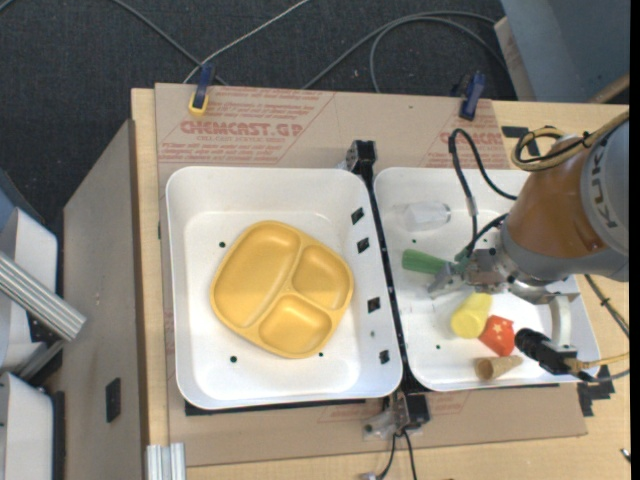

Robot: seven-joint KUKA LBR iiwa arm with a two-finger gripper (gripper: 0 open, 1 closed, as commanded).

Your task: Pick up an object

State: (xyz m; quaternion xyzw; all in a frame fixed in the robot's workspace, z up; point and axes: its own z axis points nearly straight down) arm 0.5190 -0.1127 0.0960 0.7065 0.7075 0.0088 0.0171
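Right bin held the loose items and left bin held a yellow tray, lying flat mid-bin. The tray was broad and shallow, judged a poor pick. That likely explained the arm reaching over the right bin.

Claw was low over the middle of the right bin, wrist bent down from the view's right side. State of claw: could not tell whether released or clenched, as wrist body and glare hid the tip. Nothing was seen gripped.

Green stick lay flat on the bin floor, long axis roughly across the bin. Its right end was just beside the claw tip, possibly touching; contact not resolved. Judged the nearest target.

Yellow piece and red piece sat touching each other, near the claw on the bin's front side. Tan piece rested near the front wall. Clear cup lay toward the back wall, apart from the claw.

Judgement: pick not yet made, and the claw was placed for the stick's near end.
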